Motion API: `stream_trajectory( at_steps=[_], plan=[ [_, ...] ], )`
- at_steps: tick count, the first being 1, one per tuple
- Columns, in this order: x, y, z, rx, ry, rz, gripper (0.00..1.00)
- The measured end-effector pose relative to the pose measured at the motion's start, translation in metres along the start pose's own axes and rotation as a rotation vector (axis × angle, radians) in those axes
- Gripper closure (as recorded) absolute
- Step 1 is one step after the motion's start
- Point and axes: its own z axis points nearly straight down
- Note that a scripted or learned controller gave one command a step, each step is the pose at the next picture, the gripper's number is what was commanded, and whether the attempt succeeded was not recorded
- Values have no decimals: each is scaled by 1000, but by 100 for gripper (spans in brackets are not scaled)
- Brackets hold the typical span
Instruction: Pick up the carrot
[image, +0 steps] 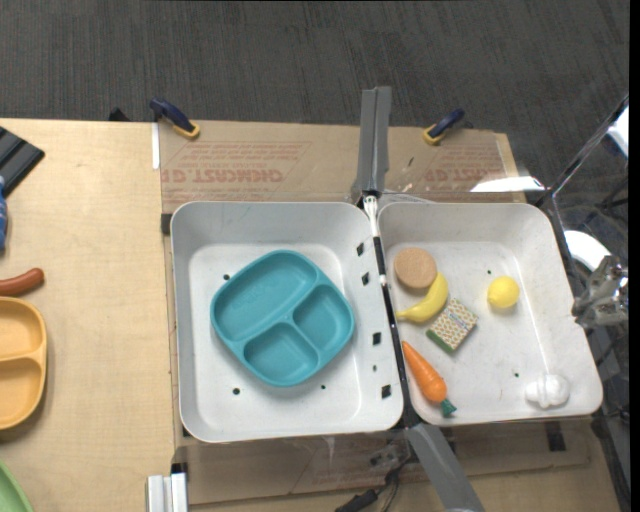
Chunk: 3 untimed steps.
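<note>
The orange plastic carrot with a green tip (425, 373) is seen at the right white bin's (520, 222) left wall, long axis diagonal, green end nearer the camera. The metallic hand (600, 298) is placed well right; its opening cannot be told
</note>
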Motion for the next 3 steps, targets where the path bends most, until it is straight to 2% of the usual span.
stream_trajectory(
  at_steps=[1, 2, 3],
  plan=[
    [-45, 8, 22, -1, -1, -494, 100],
    [-87, 7, 19, -1, -3, -808, 100],
    [-71, 6, 57, -4, 0, -1202, 100]
  ],
)
